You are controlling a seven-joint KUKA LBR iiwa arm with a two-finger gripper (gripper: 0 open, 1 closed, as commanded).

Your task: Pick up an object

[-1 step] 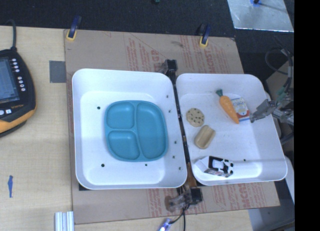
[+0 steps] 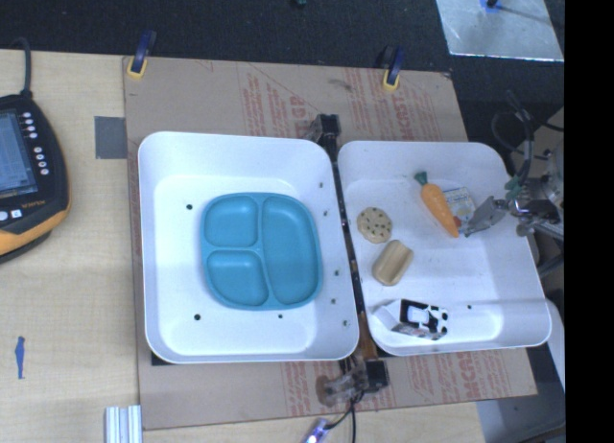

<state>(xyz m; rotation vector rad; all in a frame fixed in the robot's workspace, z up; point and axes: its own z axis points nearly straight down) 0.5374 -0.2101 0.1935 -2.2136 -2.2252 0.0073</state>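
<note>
The right bin (image 2: 508,321) holds an orange carrot (image 2: 438,206) with a green top, a round speckled cookie (image 2: 374,224), a tan block (image 2: 391,263) and a small black-and-white object (image 2: 420,318) near the front wall. My gripper (image 2: 484,217) reaches in over the right bin's right side. It sits just right of the carrot, with a small gap between them. Nothing shows in its grasp. In the left bin (image 2: 168,168) lies a blue divided plate (image 2: 260,249).
A black and orange teach pendant (image 2: 24,168) lies on the bench at the far left. Clamps (image 2: 141,54) hold the cardboard sheet under the bins at its far edge. Cables and hardware crowd the right edge beside the arm.
</note>
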